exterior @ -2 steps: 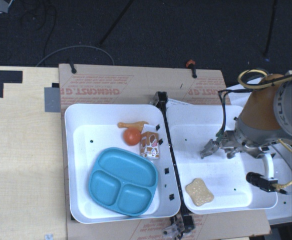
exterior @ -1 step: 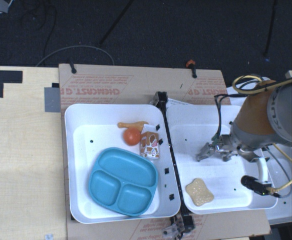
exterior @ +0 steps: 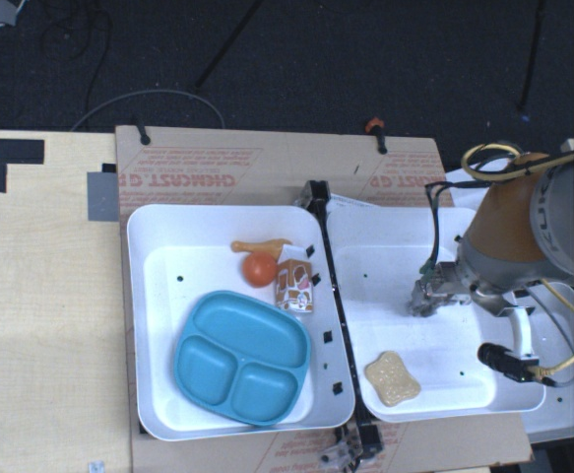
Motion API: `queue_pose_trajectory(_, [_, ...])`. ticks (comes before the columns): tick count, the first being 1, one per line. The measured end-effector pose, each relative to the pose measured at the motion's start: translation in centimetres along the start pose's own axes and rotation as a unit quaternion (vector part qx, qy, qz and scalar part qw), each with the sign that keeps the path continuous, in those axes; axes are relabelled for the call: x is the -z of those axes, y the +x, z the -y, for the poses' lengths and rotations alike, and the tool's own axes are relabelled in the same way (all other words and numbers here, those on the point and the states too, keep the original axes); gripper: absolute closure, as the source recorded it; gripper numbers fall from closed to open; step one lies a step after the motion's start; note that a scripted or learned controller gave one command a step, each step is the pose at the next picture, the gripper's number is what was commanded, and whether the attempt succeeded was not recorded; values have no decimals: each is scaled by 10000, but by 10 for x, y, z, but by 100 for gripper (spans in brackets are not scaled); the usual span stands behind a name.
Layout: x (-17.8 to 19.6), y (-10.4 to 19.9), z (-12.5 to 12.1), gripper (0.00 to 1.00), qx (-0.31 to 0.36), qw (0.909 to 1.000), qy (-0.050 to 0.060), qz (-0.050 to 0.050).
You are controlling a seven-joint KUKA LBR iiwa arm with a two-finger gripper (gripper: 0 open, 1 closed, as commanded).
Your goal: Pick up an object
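In the right bin (exterior: 385, 264) a beige, flat, bread-like piece (exterior: 393, 378) lies near the front edge. My gripper (exterior: 426, 299) hangs low over the right bin's middle right, well behind and to the right of that piece, with nothing seen between its fingers. The left bin (exterior: 159, 264) holds a blue divided plate (exterior: 241, 356), a red tomato-like ball (exterior: 260, 269), an orange carrot-like piece (exterior: 260, 246) behind it, and a small brown and white carton (exterior: 294, 286) beside the ball.
A black divider (exterior: 328, 294) runs between the two bins. Cardboard (exterior: 267, 170) lies under both bins, and the wooden bench top (exterior: 40, 313) stretches to the left. The arm's grey and orange body (exterior: 513, 230) overhangs the right bin's right side.
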State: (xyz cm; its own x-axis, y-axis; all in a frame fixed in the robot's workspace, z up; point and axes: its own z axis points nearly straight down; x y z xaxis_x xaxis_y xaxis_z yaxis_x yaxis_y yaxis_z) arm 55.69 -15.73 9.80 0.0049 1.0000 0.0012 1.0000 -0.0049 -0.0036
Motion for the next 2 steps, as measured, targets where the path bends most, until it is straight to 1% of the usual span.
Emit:
queue_pose_trajectory(1, [45,-3,6,100,-7,10000,-23,8])
queue_pose_trajectory(2, [98,2,15,100,34,10000,-18,5])
